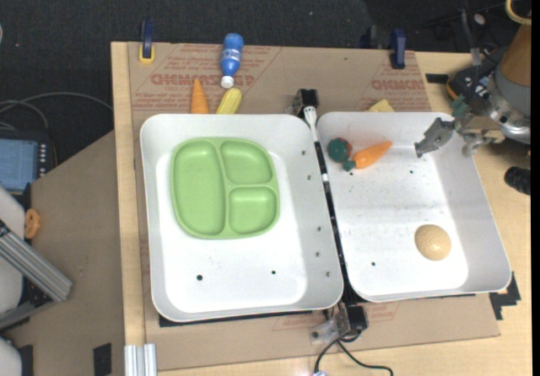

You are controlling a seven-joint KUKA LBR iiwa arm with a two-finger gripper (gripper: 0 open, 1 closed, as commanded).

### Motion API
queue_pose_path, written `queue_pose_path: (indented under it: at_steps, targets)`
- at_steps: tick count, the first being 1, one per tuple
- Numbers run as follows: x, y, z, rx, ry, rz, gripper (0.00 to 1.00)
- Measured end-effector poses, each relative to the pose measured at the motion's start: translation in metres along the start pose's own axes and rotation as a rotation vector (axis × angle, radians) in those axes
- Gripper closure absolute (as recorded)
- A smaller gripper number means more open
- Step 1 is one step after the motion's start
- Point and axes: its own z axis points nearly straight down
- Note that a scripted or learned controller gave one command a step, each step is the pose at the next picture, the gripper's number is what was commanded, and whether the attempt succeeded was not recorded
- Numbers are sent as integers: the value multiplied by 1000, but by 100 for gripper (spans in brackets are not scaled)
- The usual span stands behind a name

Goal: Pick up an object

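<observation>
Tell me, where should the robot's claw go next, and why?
Probably a short slide left and down toward the toy carrot. The gripper hangs over the top right of the right bin holding nothing, and the carrot is the closest thing; the tan ball lies farther off.

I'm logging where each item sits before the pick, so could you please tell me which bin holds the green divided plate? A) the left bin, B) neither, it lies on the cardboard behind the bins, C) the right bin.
A: the green divided plate lies flat inside the left bin, while the right bin holds the toy carrot and a tan round object.
</observation>
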Motion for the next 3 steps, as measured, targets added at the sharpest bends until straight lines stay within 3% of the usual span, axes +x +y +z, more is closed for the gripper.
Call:
queue_pose_path:
  at_steps: [1,2,3]
  targets:
    - [24,73,137,2,1,-5,0]
    - [78,49,128,1,-6,-2,0]
    - [77,51,117,-4,-3,1,100]
